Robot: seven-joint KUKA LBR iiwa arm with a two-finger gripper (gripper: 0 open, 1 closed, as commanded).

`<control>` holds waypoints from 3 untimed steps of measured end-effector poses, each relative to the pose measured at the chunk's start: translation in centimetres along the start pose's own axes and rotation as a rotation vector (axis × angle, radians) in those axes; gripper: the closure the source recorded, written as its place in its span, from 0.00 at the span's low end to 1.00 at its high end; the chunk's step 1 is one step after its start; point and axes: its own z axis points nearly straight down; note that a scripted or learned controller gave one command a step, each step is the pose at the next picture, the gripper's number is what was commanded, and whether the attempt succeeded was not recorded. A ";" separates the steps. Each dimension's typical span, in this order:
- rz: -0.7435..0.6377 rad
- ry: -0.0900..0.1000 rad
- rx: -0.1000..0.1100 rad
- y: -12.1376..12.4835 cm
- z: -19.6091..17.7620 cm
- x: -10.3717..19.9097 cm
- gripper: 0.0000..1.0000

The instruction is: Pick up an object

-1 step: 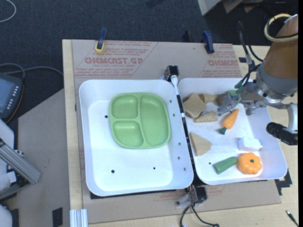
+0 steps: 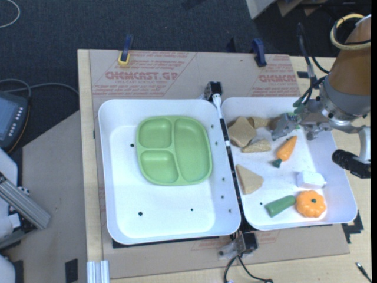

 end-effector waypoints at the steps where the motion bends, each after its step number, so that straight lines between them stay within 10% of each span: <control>1: 0.001 0.001 0.005 0.3 4.4 0.0 0.00; 3: 0.001 -0.005 -0.015 0.8 12.0 -0.2 0.00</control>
